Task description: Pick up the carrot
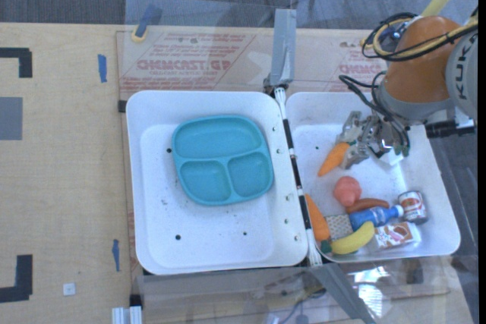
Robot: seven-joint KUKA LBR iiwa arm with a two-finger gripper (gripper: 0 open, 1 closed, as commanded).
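I see the carrot [332, 159] tilted in the right bin [440, 186], near its left wall toward the far edge. Its upper end sits between the gripper's [355, 142] fingers, which clamp it.

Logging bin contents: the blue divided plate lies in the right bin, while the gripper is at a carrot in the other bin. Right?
Not quite. The camera view shows the blue divided plate in the left bin. The gripper is at a carrot in the right bin.
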